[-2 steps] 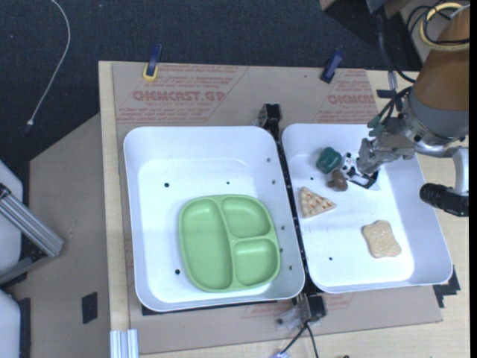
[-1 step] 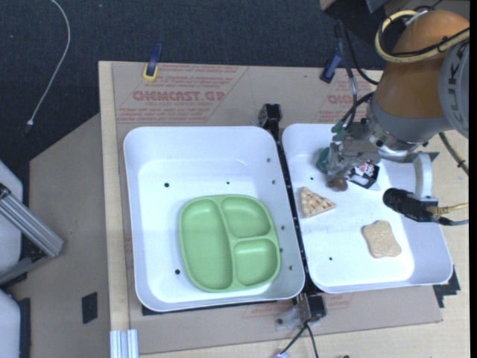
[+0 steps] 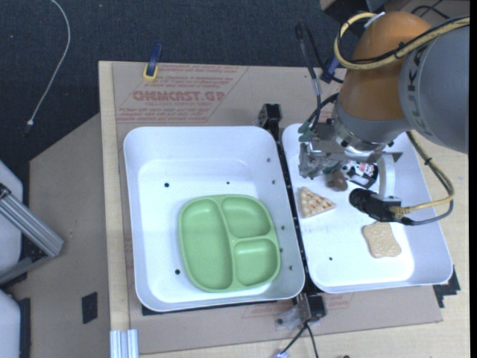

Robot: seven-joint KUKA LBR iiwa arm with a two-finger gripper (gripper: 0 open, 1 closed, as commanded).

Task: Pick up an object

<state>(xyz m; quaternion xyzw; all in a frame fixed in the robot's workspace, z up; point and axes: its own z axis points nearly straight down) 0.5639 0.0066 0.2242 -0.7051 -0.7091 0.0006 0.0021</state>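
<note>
Likely the target is the small dark object (image 3: 337,178) under the gripper (image 3: 322,164), at the far left of the right bin (image 3: 425,263), just beyond the waffle-patterned wedge (image 3: 314,201). To do this well, the arm should centre over that piece and close on it without catching the red-and-white item (image 3: 363,171) beside it. Whether the gripper is spread or clenched I cannot tell; the wrist hides it, and no grasp shows. The tan biscuit (image 3: 381,239) lies nearer the camera than the wedge.
</note>
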